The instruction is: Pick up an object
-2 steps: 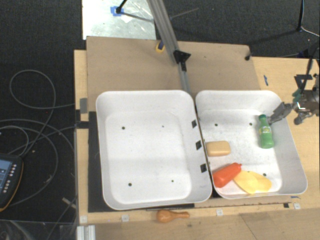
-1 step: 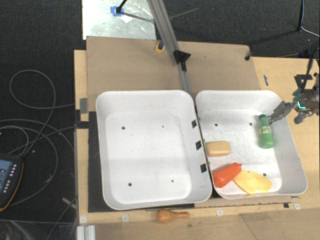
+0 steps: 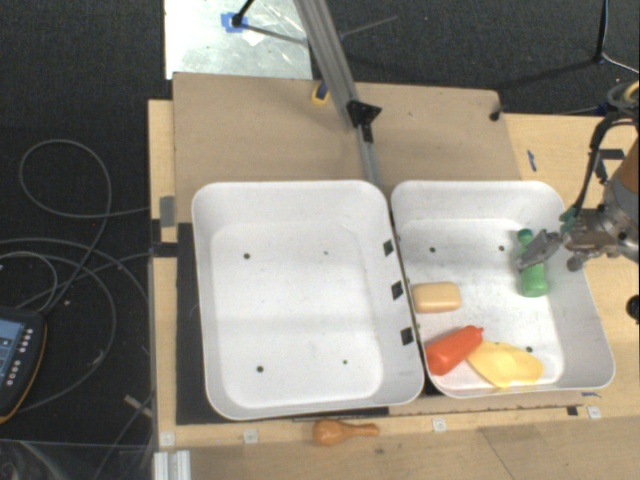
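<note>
The right bin (image 3: 470, 213) holds several objects. A green bottle-shaped object (image 3: 534, 278) lies by the bin's right wall. A beige block (image 3: 437, 297) sits near the left wall. A red object (image 3: 453, 348) and a yellow object (image 3: 506, 364) lie together at the front. My gripper (image 3: 543, 249) reaches in from the right and sits right over the green object's upper half, partly covering it. I cannot make out whether it grips the green object.
The left bin (image 3: 215, 268) stands beside the right one. An orange-brown object (image 3: 345, 430) lies on the bench in front of the bins. A grey pole (image 3: 335, 58) slants down to the bins' back edge. Cables trail on the floor at left.
</note>
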`<state>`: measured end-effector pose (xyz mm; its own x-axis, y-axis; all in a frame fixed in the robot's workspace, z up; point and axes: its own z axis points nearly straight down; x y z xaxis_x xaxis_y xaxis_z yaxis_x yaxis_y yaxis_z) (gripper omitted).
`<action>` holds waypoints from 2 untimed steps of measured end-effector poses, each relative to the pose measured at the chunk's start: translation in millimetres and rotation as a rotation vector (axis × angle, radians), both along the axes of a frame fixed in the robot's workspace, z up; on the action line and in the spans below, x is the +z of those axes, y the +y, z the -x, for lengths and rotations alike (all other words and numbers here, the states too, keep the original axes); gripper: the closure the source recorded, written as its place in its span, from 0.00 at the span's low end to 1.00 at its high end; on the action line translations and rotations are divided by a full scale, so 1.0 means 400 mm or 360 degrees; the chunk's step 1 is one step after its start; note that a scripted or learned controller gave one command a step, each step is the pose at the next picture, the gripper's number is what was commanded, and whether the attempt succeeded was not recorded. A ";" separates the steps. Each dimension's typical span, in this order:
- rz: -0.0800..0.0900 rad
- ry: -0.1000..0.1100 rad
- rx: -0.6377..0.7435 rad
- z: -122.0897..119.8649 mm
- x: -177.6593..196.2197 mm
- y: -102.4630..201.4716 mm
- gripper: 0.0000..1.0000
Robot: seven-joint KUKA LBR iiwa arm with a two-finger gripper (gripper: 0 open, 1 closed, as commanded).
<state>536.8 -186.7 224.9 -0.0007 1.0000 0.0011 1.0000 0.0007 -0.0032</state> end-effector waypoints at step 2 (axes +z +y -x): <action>0.0000 -0.0001 0.0000 0.013 -0.227 -0.006 0.00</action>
